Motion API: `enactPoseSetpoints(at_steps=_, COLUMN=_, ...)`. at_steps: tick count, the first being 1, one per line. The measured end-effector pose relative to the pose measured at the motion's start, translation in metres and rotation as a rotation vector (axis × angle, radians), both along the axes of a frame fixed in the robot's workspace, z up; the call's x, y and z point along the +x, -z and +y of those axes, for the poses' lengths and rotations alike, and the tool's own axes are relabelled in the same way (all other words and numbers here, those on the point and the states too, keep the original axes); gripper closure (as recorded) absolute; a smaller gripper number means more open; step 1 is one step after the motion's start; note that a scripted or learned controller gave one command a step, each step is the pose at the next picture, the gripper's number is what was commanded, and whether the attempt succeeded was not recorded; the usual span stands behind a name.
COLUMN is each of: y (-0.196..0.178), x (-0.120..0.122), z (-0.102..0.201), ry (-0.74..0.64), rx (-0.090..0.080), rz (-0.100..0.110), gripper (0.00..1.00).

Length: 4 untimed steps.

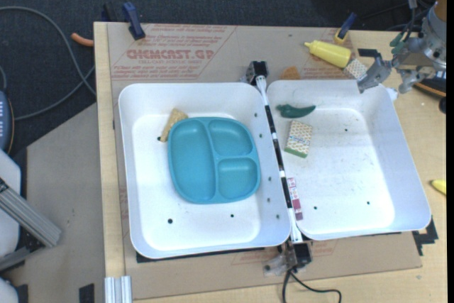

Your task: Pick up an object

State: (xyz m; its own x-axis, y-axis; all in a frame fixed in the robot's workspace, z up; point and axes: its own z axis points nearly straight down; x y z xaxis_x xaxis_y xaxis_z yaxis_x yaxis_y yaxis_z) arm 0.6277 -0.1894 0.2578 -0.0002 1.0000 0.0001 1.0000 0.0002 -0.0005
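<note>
Cardboard (177, 53) printed with red "CHEMCAST" lettering underlies two glossy white bins. Left bin (142, 223) holds a smooth teal three-compartment plate (213, 160); right bin (369, 202) holds a patterned, possibly sponge-like block (299, 138). Gripper (387, 77) hangs spread, empty, at that bin's far corner.

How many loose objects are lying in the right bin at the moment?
2. A dark green pepper-shaped toy lies near the right white bin's far-left corner, and a small patterned rectangular block sits just in front of it. I see nothing that could hide more.
</note>
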Motion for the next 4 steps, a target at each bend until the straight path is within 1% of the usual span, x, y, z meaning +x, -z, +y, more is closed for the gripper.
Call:
enactPoseSetpoints(at_steps=1, y=0.116, x=0.027, z=0.058, ry=-0.001, rx=0.002, rz=0.004, gripper=0.0)
enactPoseSetpoints(at_steps=2, y=0.167, x=0.042, z=0.093, ry=0.0, rx=-0.003, rz=-0.007, gripper=0.0)
enactPoseSetpoints(at_steps=3, y=0.156, x=0.043, z=0.094, ry=-0.002, rx=-0.003, rz=-0.012, gripper=1.0)
enactPoseSetpoints(at_steps=4, y=0.156, x=0.043, z=0.094, ry=-0.002, rx=-0.003, rz=-0.011, gripper=0.0)
